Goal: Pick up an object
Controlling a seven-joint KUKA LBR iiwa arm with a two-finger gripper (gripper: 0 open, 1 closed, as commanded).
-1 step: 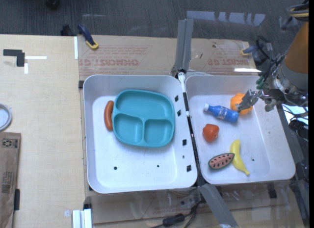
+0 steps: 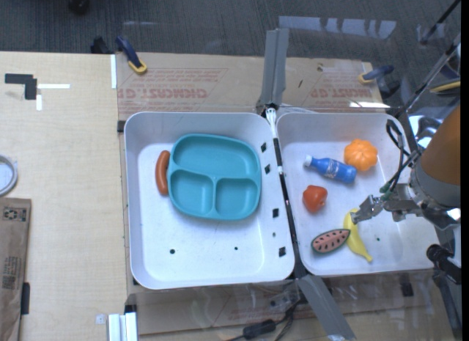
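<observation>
The right bin (image 2: 410, 259) holds an orange (image 2: 360, 154), a blue bottle (image 2: 331, 169) lying on its side, a red tomato (image 2: 314, 198), a watermelon slice (image 2: 330, 240) and a yellow banana (image 2: 359, 240). My gripper (image 2: 365, 211) reaches in from the right and hangs low over the bin, just above the banana's upper end. It is to the right of the tomato. Nothing is seen lifted off the bin floor. The arm's orange band (image 2: 447, 156) is at the right edge.
In the left bin (image 2: 139, 244) lie a teal divided plate (image 2: 215, 177) and a red sausage (image 2: 162, 171) beside its left rim. A grey divider (image 2: 275, 149) separates the bins. Cables run near the arm at the right.
</observation>
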